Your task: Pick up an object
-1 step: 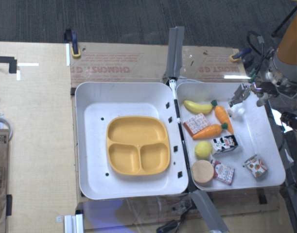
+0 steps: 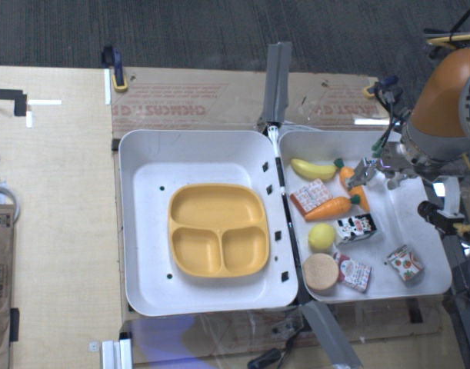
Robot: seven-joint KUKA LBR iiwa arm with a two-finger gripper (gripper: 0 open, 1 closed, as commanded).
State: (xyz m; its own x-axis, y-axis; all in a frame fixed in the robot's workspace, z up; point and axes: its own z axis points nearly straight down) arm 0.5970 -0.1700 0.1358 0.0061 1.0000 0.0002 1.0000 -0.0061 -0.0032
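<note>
The right bin [image 2: 419,283] holds a yellow banana [image 2: 315,166], two orange carrots [image 2: 328,208], a red-and-white box [image 2: 311,195], a black-and-white carton [image 2: 355,227], a yellow lemon [image 2: 321,237], a round tan bun [image 2: 321,272], and two small red-and-white packets [image 2: 405,264]. My gripper [image 2: 367,172] hangs low over the bin's back part, right beside the upper carrot [image 2: 347,177] and to the right of the banana. Nothing shows between its tips.
The left bin [image 2: 142,206] contains a yellow divided plate [image 2: 218,229]. A grey upright post [image 2: 276,83] stands behind the seam between the bins. Cardboard lies behind both bins. The arm's orange band [image 2: 442,91] rises over the right bin's far right corner.
</note>
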